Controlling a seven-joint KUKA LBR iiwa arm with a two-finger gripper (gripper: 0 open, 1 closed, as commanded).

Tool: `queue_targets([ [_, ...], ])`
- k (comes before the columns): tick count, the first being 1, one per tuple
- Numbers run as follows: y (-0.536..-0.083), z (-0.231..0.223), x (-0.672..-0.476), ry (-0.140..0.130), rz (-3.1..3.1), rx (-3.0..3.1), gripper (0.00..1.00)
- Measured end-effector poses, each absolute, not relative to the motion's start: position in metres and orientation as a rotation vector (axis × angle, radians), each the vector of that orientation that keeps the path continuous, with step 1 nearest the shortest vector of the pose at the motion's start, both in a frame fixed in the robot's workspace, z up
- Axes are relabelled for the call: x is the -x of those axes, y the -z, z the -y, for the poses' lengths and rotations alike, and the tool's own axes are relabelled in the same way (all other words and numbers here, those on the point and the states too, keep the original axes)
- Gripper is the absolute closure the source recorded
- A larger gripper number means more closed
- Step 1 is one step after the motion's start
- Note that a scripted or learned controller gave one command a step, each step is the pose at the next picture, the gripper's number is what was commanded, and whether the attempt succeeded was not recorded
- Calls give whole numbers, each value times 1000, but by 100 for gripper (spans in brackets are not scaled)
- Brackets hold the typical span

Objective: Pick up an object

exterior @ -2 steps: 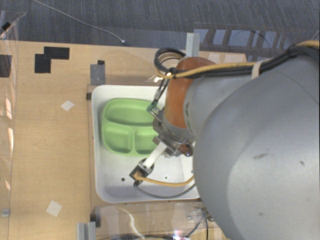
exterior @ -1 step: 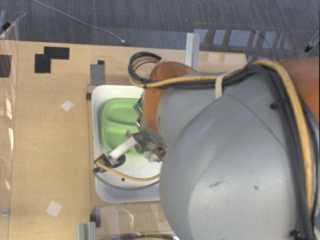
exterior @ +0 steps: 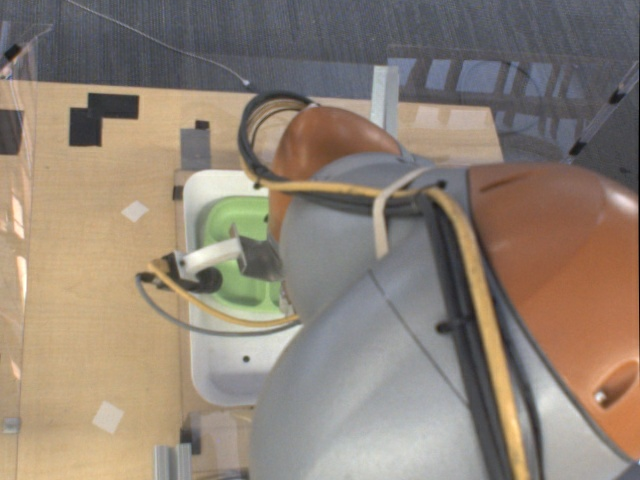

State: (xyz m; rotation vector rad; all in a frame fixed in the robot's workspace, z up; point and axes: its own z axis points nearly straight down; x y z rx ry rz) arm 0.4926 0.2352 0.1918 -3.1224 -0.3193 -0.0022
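The arm [exterior: 450,328] is taking up almost the whole right and lower half of the frame, a big grey body with broad orange panels, and it is leaning in over the bench [exterior: 90,208] from the right. A bundle of cables [exterior: 470,268], one yellow and several black, is running along its top side, and a black loop of cable [exterior: 262,128] is curling up near the upper middle. Left of centre, a white bin [exterior: 205,193] is peeking out from under the arm, with only its left part and lower corner visible. Inside it a bright green object [exterior: 228,230] is lying, shallow and tray-like, filling much of the visible bin floor. Over that green object a white and dark fitting [exterior: 225,256] is sticking out to the left from the arm, with yellow and black wires [exterior: 165,280] looping off its end past the bin's left rim; whether that is the gripper, and how its jaws are standing, I cannot tell from here, since the arm is hiding the wrist. Out on the pale wooden bench, black block-shaped marks [exterior: 100,116] are sitting in the upper left, and small pale square tags [exterior: 134,211] are dotted on the wood. No brand, label or readable writing is showing anywhere. Dark grey carpet [exterior: 300,18] is stretching across the top of the frame.
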Motion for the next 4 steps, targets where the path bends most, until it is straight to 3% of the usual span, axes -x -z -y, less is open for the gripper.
queue_targets([
  [1,-275,-235,-488,10,1007,2974,100],
  [2,-225,-231,-487,-3,601,3084,100],
  [3,-91,-201,-490,14,340,3116,100],
  [4,-181,-239,-488,13,339,3115,100],
])
